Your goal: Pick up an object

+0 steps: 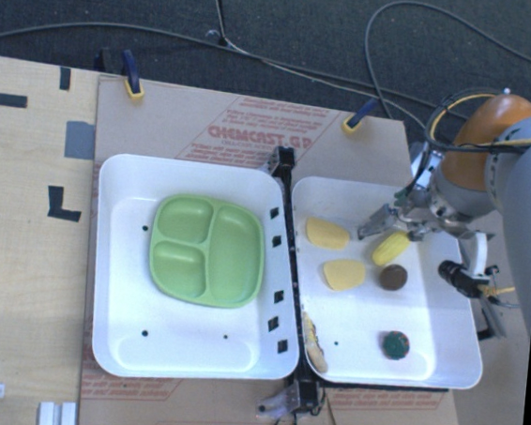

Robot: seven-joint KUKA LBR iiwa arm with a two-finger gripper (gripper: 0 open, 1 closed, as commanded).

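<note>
the tool was spread wide right over the yellow corn, which lay just below it, its long side slanting up to the right.

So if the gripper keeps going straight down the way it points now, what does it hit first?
Most likely the small yellow corn-shaped piece in the right white bin: the gripper sits right above it. Height is unclear from this slanted view.
</note>
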